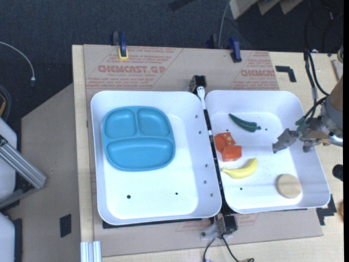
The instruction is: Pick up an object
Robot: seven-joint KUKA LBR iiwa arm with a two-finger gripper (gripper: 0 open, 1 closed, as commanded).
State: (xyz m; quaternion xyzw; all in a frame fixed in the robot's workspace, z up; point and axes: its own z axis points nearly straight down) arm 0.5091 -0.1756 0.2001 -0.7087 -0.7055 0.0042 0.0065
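The right bin holds a green chili pepper, a red-orange toy piece, a yellow banana and a tan round piece. My gripper hangs over the right side of this bin, above the tan piece and to the right of the pepper. Its fingers are spread open, with bare white bin floor between them. It touches none of the objects.
A blue divided plate lies in the left bin. A black ridge with clips separates the two bins. Cables run down at the right by the arm.
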